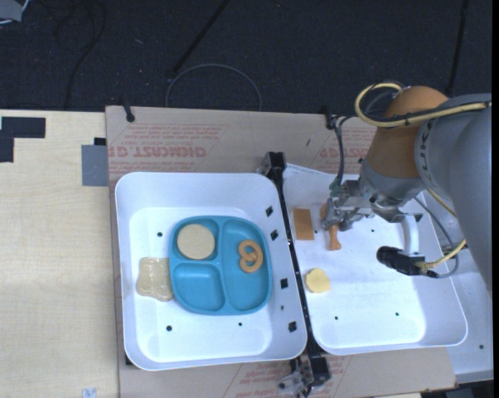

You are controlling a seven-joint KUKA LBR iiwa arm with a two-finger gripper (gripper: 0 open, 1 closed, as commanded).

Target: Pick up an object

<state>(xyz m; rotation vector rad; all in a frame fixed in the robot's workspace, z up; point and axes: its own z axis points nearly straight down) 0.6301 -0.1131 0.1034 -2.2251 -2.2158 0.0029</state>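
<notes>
Wrist bulk hides much of the hand (336, 219) in the right bin (399, 322); whether it pinches the orange stick (334, 237) is unclear.

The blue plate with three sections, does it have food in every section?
No. The blue three-section plastic plate holds a round tan cracker in one section and a small brown pretzel in another; the third section is bare.
</notes>
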